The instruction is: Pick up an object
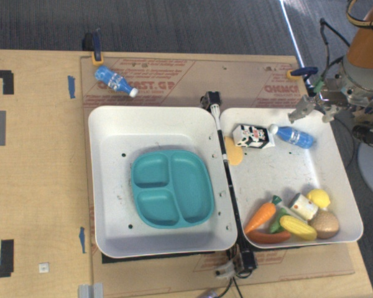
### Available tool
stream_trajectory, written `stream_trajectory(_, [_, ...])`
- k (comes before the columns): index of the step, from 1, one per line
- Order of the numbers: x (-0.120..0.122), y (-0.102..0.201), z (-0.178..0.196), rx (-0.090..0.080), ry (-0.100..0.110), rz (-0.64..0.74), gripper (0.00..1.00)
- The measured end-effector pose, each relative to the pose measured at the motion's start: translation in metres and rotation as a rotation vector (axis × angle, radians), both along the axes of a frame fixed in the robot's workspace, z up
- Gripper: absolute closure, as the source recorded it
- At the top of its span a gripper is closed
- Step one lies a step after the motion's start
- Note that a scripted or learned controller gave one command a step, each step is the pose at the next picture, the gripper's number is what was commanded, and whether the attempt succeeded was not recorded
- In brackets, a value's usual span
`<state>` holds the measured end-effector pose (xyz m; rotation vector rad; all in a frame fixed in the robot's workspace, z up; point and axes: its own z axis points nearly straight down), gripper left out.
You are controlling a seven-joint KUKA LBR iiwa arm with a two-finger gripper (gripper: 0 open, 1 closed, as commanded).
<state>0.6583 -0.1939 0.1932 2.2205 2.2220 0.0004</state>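
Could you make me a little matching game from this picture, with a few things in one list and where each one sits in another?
Things:
1. teal divided plate
2. carrot
3. small blue bottle on the cardboard
4. black and white toy cow

Places:
A. outside both bins, behind the left one
B. near corner of the right bin, in the pile of toy food
C. middle of the left bin
D. far part of the right bin, beside another blue bottle

Pairs: 1-C, 2-B, 3-A, 4-D
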Motion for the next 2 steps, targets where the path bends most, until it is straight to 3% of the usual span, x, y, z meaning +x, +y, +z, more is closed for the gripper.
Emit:
stream_trajectory(1, [-0.009, -0.005, -0.103, 0.0, 0.0, 0.385, 0.0])
stream_trajectory(2, [0.001, -0.003, -0.108, 0.006, 0.021, 0.692, 0.0])
